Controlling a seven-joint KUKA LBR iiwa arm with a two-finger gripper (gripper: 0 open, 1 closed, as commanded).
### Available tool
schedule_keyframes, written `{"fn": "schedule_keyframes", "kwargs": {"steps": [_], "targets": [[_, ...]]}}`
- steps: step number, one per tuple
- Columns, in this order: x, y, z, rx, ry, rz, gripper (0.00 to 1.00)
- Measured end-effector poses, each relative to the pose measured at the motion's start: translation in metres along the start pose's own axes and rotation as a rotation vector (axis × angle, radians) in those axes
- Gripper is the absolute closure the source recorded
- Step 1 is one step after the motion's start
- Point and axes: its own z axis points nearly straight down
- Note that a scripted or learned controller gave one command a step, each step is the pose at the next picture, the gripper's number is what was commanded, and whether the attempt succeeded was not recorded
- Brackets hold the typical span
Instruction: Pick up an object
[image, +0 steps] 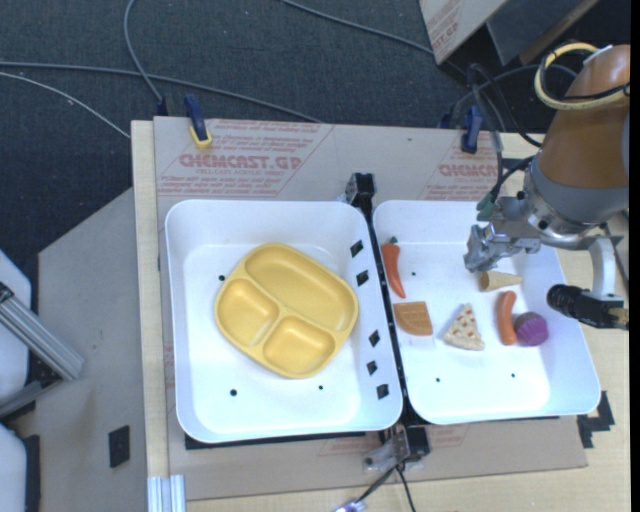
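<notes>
I have the arm (585, 130) reaching in from three o'clock, its orange band above the grey wrist, and the end effector (487, 262) sits low over the right bin (560, 395), toward that bin's one o'clock corner. I cannot tell from this angle how it is set, or whether anything is in it. Just below it, at its five o'clock, lies a small pale wedge (500, 281), close enough that I cannot say whether they touch. The other candidates for picking lie in the same bin: an orange carrot (394, 270) along the nine o'clock wall beside the divider, a tan cracker-like square (413, 318) just below the carrot, a pizza slice (465, 328) near the bin's middle, and an orange-red sausage (507, 316) with a purple round piece (531, 328) just beside it at three o'clock. The left bin (190, 400) carries a yellow three-compartment tray (287, 308), turned at a slant and sitting roughly at the centre. Both bins rest on a board on the desk (260, 155), held by a blue and yellow clamp (196, 120) at eleven o'clock.
</notes>
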Motion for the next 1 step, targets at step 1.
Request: {"fn": "schedule_keyframes", "kwargs": {"steps": [1], "targets": [[0.058,0.0072,0.0061,0.0,0.0,0.001,1.0]]}}
